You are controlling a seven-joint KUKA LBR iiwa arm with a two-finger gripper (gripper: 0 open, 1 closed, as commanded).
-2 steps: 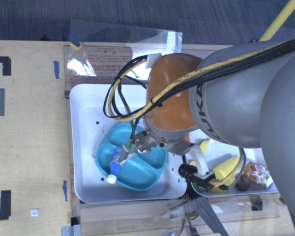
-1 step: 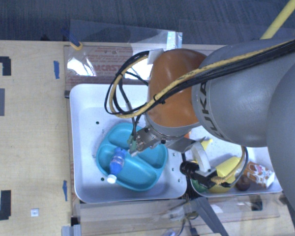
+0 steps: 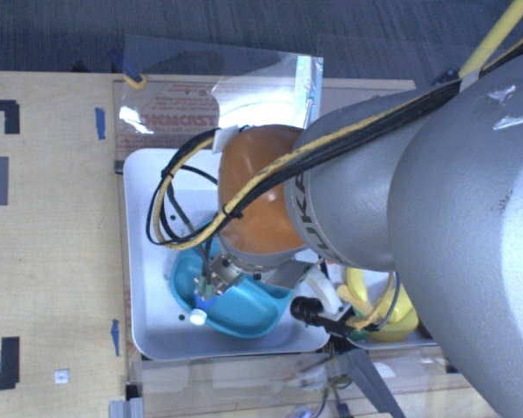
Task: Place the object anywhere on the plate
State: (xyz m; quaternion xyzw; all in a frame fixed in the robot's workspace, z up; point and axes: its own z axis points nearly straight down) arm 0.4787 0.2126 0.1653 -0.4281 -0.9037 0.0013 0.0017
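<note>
Grey arm's gripper (image 3: pixel 211 287) sits over the round blue plastic plate (image 3: pixel 235 307) in the shallow white bin (image 3: pixel 144 233). Jaw state: cannot tell. Yellow banana-like object (image 3: pixel 385 313) lies right of the plate.

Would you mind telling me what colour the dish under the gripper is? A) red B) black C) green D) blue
D: the dish lying in the white bin beneath the gripper is light blue, while the yellow thing sits further right, partly behind the arm.
</note>
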